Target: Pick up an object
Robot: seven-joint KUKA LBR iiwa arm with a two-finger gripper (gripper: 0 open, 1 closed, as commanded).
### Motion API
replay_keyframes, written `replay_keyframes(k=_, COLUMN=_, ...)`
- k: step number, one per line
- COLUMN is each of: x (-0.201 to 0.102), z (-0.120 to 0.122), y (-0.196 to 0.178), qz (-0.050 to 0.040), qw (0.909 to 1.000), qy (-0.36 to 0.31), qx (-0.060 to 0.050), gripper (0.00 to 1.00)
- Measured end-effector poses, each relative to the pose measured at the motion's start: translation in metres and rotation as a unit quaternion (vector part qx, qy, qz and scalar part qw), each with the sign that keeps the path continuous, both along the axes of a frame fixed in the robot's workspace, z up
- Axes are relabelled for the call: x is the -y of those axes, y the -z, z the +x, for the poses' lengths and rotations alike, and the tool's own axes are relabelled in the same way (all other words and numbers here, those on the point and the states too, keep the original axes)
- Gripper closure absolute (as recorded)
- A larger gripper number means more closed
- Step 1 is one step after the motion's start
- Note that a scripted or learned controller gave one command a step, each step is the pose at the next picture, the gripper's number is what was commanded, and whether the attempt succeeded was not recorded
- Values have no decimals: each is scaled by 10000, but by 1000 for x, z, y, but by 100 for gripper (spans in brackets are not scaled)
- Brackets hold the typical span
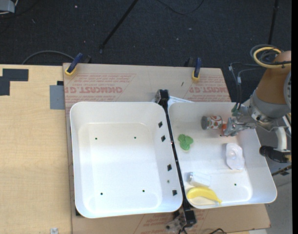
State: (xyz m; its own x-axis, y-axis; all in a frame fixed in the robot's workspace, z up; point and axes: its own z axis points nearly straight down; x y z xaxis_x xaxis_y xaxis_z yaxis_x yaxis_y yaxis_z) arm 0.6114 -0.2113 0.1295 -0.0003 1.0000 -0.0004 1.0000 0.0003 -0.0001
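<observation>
- Camera view: the arm point(273, 89), grey with an orange band, reaches in from the right and ends in the pincer point(230, 127) over the far part of the right bin point(266, 199).
- Just left of the pincer lies a small can point(211, 122), grey at one end with red and white markings, on its side; its near end is touching or almost touching the pincer tip, and which of the two I cannot tell.
- Just below the pincer, toward the camera, sits a white lump point(234, 156), soft-looking and crumpled, with nothing between them.
- Further left and a little nearer the camera is a green piece point(185, 142), knobbly and leaf-like, close to the divider point(171, 150) between the bins.
- Well below the pincer, at the near edge of the right bin, lies a yellow banana point(203, 195), smooth and curved, with a small pale tube point(198, 180) just beyond it.
- The left bin point(78, 130) lies well to the pincer's left; both bins are shallow, glossy white plastic with rounded corners.
- The bins rest on a cardboard sheet point(139, 84) with red print, held by two blue-and-yellow clamps point(73, 64) at its far edge; pale wood bench point(27, 150) lies further left.
- The pincer's metal parts blur together at this size, so whether it is released or clenched cannot be told; no object is seen held between its tips.
</observation>
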Motion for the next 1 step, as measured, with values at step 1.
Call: replay_keyframes(k=1, x=0, z=-2, y=-42, qz=-2, qw=10000, qy=1, qx=15, gripper=100)
